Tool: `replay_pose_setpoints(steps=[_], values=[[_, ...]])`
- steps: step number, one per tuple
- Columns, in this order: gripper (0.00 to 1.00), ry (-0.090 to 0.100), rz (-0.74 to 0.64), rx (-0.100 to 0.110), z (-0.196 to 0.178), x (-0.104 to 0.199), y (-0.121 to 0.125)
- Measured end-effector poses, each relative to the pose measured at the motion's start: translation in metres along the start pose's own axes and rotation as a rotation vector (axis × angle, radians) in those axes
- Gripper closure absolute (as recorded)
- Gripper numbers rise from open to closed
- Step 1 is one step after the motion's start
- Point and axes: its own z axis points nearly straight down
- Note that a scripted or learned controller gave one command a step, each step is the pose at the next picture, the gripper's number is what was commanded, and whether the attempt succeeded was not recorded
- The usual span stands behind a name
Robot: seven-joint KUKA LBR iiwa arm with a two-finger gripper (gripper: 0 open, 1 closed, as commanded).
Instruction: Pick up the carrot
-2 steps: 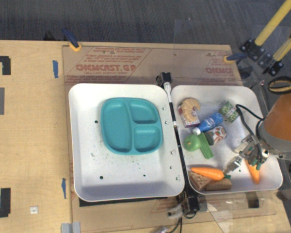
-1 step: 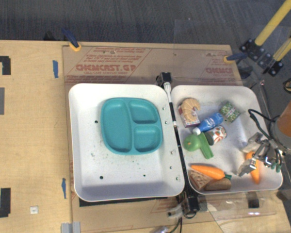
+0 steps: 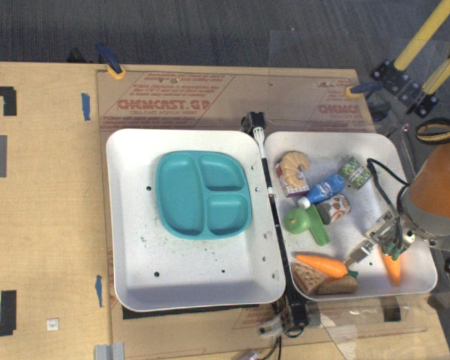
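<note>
Nearest the camera in the right bin [image 3: 412,287], a brown wedge-shaped item [image 3: 319,280], perhaps a bread slice, lies against the near wall. Touching its far edge is a carrot [image 3: 324,265], lying flat and pointing left to right along the bin floor. A second, smaller carrot [image 3: 391,267] sits to the right of it, near the bin's near right corner, tilted with its green top toward the gripper [image 3: 371,246].

The gripper hangs low over the right bin between the two carrots, just beside the smaller carrot's top. Whether it is spread or pressed together cannot be told from here, and no item is seen held in it. The arm [image 3: 435,193], with its orange band, comes in from the right edge.

Farther in, a green pear-like toy [image 3: 309,222] rests left of centre, with a small dark can [image 3: 336,208] beside it and a blue bottle [image 3: 324,190] just beyond. A wrapped bun-like item [image 3: 292,171] lies toward the far left, and a green packet [image 3: 355,172] toward the far right.

The left bin [image 3: 135,276] holds a teal divided plate [image 3: 204,193].
</note>
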Motion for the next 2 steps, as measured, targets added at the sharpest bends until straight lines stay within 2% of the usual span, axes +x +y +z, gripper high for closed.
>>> replay_pose_setpoints(steps=[1,2], values=[[0.00,-0.004,-0.113,-0.001,-0.194,-0.023,-0.017],[0.00,-0.004,-0.330,-0.001,-0.348,-0.051,-0.007]])
